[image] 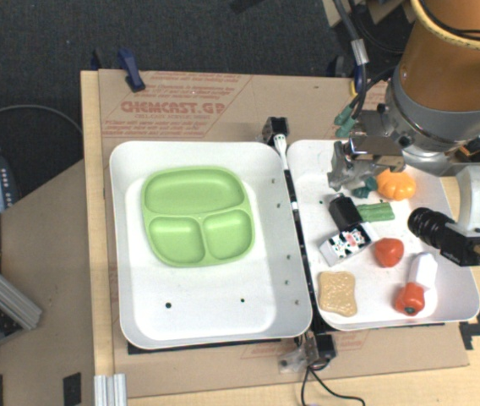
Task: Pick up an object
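My gripper [351,180] hangs over the far part of the right bin [308,163], just left of an orange pumpkin-shaped toy [395,184]. Right below it lie a black block [342,210] and a flat green piece [377,212]. Nothing can be seen held in the gripper. Nearer the front are a white box with a printed pattern [346,242], a red ball [388,251], a tan bread-like slice [338,293] and a red-and-white toy [412,293].
The left bin [130,294] holds a light green divided plate [196,216]. A black divider rail [291,201] runs between the two bins. The arm's large orange and grey body [451,49] overhangs the right bin's far right corner.
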Motion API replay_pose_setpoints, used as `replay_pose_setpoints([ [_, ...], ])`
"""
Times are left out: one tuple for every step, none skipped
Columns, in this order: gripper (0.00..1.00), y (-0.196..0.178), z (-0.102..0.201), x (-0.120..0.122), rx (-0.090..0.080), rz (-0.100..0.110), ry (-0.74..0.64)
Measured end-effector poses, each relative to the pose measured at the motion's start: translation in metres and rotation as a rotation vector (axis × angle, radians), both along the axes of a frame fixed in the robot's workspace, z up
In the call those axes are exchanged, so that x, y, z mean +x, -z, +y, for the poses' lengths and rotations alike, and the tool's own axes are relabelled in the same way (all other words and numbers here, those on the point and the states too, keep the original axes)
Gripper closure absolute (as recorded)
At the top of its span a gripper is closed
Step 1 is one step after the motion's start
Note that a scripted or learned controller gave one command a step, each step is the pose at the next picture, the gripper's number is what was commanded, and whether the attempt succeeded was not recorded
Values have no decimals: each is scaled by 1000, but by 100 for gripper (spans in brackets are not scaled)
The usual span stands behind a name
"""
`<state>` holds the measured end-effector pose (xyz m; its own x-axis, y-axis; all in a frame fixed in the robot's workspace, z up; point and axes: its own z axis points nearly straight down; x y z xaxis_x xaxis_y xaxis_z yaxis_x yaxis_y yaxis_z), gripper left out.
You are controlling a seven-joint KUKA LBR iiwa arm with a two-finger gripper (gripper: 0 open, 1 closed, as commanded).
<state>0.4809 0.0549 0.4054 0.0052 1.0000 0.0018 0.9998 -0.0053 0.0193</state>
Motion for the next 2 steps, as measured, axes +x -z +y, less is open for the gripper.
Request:
replay_pose_setpoints([
  [100, -30, 38, -1, 0, 12, -9],
  [100, 59, 64, -3, -4, 29, -7],
])
